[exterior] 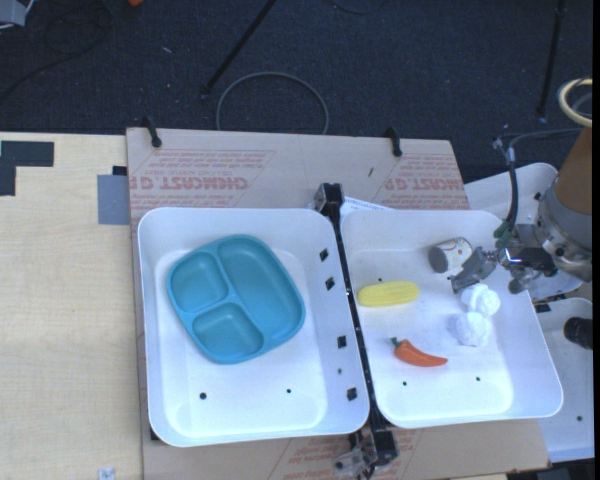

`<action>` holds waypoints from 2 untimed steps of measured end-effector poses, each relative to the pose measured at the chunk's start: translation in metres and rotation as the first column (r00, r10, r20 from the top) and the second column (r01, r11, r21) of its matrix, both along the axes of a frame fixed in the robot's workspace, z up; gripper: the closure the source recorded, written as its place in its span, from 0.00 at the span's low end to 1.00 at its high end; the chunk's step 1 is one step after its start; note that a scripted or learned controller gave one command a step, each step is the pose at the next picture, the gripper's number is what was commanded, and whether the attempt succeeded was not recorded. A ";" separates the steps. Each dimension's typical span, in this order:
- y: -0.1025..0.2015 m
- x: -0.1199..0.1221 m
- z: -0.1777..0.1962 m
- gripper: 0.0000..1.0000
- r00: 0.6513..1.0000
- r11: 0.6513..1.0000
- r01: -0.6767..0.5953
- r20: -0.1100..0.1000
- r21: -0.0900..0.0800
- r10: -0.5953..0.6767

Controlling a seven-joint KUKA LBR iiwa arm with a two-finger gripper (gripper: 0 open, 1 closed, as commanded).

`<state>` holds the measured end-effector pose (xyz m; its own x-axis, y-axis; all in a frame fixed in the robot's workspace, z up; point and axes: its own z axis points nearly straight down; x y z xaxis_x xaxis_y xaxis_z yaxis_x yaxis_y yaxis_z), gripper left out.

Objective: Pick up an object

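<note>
Because the arm reaches in from the right, its gripper (477, 271) hangs low over the right edge of the right bin (525, 393), among the objects gathered there. Its two dark fingers stand apart, and nothing sits between them; a grey cylinder (446, 255) lies just to their left and a white crumpled piece (480, 299) just below, with a second white lump (471, 329) near that. Which of these is the target cannot be told, though the white piece beneath the fingertips looks the likeliest. A yellow corn cob (387, 294) and an orange carrot (418, 354) lie further toward the bin's middle, well apart from the fingers. The left bin (180, 408) bears a blue divided plate (236, 297), away from the work. Room is tight to the right, where the bin's wall rises close behind the wrist; toward the middle and front the floor is open, so a lift straight up seems the safest way out.
</note>
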<state>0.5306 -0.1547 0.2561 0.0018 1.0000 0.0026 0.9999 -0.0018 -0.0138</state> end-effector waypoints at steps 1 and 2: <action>0.000 0.002 0.006 0.00 1.000 1.000 -0.002 0.011 -0.002 0.002; -0.006 -0.006 -0.044 0.00 1.000 1.000 -0.001 0.006 -0.001 0.001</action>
